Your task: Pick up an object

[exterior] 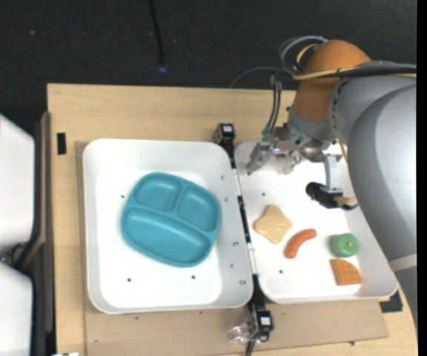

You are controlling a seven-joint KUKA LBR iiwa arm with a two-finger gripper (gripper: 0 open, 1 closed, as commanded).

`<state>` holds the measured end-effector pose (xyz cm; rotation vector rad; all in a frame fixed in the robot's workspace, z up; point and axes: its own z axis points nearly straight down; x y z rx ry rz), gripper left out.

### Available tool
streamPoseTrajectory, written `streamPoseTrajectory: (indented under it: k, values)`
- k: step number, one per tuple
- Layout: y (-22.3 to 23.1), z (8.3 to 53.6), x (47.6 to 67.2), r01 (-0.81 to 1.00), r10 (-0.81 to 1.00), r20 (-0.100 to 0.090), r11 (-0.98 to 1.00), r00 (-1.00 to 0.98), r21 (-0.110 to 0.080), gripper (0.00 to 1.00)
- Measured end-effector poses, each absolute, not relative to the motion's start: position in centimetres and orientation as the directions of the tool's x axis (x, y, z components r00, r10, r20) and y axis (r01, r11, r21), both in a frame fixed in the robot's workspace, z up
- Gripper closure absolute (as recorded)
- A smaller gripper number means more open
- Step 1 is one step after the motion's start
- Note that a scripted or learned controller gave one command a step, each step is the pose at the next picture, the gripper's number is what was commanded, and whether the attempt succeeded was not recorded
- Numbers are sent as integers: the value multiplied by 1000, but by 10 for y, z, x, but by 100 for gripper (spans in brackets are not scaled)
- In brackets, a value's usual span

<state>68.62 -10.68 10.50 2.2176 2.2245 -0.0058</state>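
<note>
My gripper [270, 163] hangs over the far left corner of the right bin [313, 294], open, with nothing between its fingers. Closer to the camera, on the bin floor, lie a beige bread-like piece [272, 223], a red sausage [300, 242], a green apple-like piece [345, 245] and an orange wedge [345, 272]. The beige piece is the nearest to the gripper, a short way below it in the view. None of these things touches the gripper.
The left bin [102, 273] holds a teal divided plate [170, 219] near its middle. The ridge where the two bins meet [243, 221] runs just left of the gripper. The grey arm [380, 169] covers the right bin's far right corner.
</note>
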Motion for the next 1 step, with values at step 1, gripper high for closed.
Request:
streamPoseTrajectory:
  k: [1]
  values:
    - [-108, 120, 688, 1000, 1000, -5, 5, -5, 4, 100]
